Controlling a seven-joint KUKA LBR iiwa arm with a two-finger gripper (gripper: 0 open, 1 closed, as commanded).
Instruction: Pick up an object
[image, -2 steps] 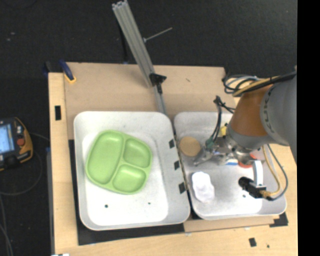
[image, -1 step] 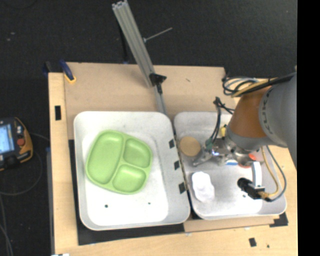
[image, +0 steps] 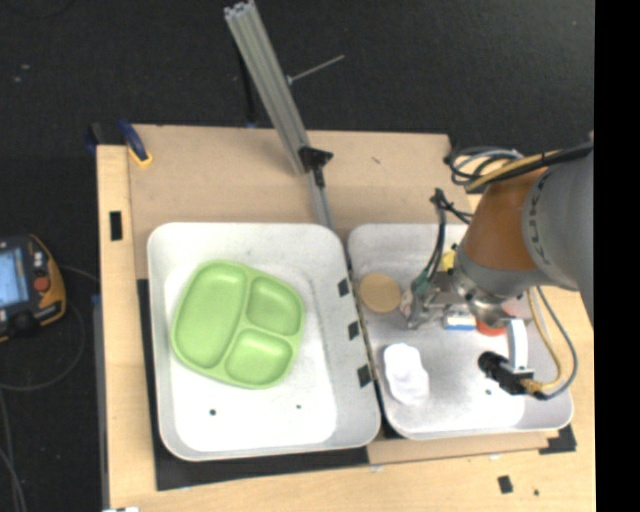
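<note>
Over the right bin (image: 560, 415), gripper (image: 420, 305), state indiscernible, hangs beside a tan disc (image: 379, 292); white cloth (image: 406, 372) nearer.

My claw (image: 418, 305) hangs low in the right bin (image: 455, 415), with the tan disc (image: 379, 292) just beside it toward the bin's left wall and the white lump (image: 405, 371) near the front left corner. Bare floor lies open along the front edge. The green tray (image: 238, 324) fills the left bin's (image: 250, 428) middle; its rim strips stay free.
</note>
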